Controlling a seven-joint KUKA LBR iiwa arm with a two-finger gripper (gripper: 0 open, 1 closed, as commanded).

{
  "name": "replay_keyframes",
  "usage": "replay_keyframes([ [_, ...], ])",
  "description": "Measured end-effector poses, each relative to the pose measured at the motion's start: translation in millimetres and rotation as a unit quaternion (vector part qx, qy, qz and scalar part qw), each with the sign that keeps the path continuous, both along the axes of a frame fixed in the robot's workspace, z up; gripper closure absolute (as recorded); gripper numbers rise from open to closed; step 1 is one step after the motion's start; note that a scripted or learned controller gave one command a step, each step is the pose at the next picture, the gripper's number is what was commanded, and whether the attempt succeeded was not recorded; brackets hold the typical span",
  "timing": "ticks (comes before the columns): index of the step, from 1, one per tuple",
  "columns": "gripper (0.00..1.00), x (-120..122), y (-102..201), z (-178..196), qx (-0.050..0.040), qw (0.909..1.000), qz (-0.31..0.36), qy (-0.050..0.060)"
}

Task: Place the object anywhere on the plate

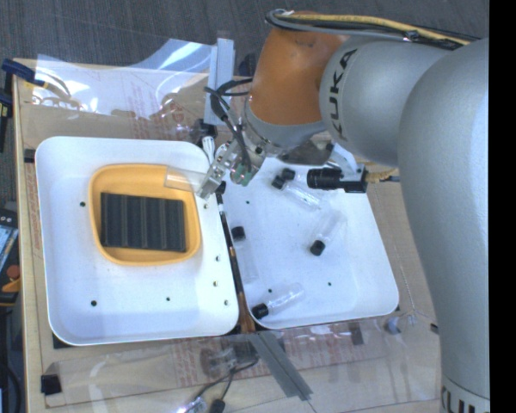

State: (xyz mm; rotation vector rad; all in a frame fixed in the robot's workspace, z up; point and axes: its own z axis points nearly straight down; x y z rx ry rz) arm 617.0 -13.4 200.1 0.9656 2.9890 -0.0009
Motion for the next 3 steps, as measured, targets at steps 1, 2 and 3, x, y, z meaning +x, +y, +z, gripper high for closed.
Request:
replay_keyframes([
  [1, 0.00, 0.0, -0.3, 0.0, 0.0000, 1.0000, 0.000, 0.000],
  [2, 0.00, 1.7, -46.2, 64.6, -0.0005, 0.9946, 0.104, -0.001],
  [3, 0.00, 30.3, -113.7, 66.7, -0.0007, 0.9834, 0.182, -0.001],
])
